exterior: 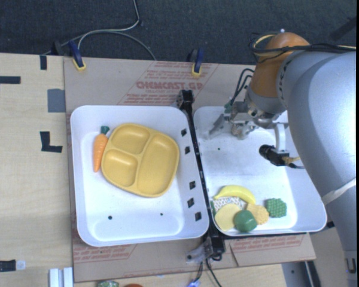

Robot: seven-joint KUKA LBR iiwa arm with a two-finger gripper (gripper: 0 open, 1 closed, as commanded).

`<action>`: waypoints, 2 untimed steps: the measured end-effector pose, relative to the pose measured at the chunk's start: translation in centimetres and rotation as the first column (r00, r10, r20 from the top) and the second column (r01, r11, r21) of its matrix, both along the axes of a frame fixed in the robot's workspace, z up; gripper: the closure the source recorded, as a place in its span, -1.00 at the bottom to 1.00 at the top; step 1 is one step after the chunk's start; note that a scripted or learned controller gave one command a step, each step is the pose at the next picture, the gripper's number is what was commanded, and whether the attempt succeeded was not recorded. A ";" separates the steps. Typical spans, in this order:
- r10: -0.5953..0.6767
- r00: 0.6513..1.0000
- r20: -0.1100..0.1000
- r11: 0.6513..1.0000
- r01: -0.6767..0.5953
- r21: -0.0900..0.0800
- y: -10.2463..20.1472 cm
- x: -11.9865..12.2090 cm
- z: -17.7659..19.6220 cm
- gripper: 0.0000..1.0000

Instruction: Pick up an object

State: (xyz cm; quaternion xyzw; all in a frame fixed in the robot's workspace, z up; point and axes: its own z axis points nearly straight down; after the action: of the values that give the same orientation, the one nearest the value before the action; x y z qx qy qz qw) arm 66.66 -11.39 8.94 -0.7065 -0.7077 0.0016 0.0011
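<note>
Overhead, two white bins are seen side by side on the surface [30, 160]. The left bin [87, 220] contains a yellow divided plate [140, 159], with a toy carrot [99, 149] lying just beside the plate's left edge. In the right bin [305, 217], a cluster of toy food is gathered at the near end: a banana [234, 192], a green ball [245, 220], a yellow slice [226, 215] and a green bumpy piece [276, 207]. The end effector [218, 126] is positioned over the far left part of the right bin, well apart from the cluster. Nothing is seen between its fingers, and how far they are parted cannot be told
</note>
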 end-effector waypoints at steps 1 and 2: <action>-0.002 1.000 0.000 1.000 0.002 -0.003 0.9 0.0 -0.5 -1.00; -0.003 1.000 -0.001 1.000 0.003 -0.003 1.6 0.1 -0.5 -1.00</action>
State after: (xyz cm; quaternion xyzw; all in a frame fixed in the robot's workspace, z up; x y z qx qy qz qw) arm 66.72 -9.80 8.48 -0.7074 -0.7068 0.0033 0.0004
